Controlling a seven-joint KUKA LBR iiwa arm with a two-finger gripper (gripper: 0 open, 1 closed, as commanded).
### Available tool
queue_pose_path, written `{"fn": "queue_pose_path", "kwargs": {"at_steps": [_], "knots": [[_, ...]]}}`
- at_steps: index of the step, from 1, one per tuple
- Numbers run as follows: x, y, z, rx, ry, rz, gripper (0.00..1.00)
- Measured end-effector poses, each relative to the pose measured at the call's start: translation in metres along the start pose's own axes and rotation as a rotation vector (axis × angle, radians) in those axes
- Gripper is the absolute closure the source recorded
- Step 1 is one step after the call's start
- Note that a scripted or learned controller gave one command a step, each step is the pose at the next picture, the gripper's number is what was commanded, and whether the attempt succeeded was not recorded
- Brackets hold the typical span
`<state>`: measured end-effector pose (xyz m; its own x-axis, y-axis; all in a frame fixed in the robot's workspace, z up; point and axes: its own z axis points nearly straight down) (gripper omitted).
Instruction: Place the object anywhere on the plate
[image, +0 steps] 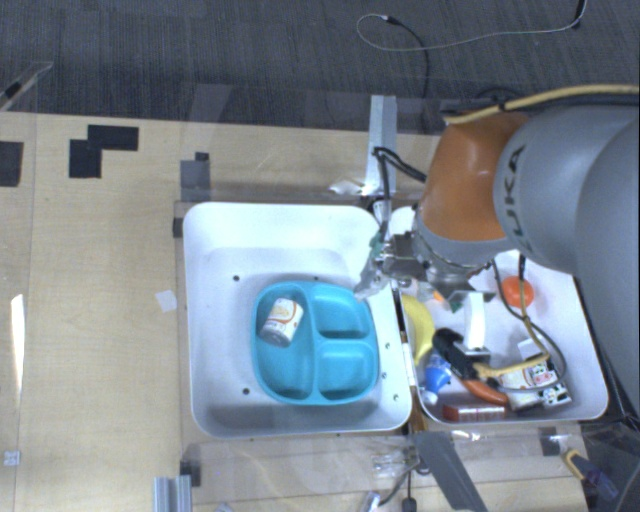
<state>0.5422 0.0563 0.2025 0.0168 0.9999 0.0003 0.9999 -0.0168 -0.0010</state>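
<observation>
Camera view, left bin (215, 300): the blue plate (345, 375) lies flat in it, three compartments, nothing crowding its edges.
Can (282, 320): the task's thing lies tipped on its side in the plate's big left compartment, so by my judgement the placing is done.
Risk at the can: it is round and on its side; any knock to the plate or bin could roll it toward the rim.
Gripper (378, 268): I hang over the divide between the bins, just beside the plate's upper right corner, apart from the can.
Fingers: too dark and blurred to read; I cannot tell if they are spread or closed.
Risk at the wrist: dropping or swinging left from here could clip the plate's corner.
Right bin (590, 385): cluttered under my arm with a banana (417, 325) and other items; dipping could snag them.
</observation>
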Motion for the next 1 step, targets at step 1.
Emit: {"fn": "queue_pose_path", "kwargs": {"at_steps": [1], "knots": [[0.0420, -0.0312, -0.0129, -0.001, 0.000, -0.150, 0.00]]}}
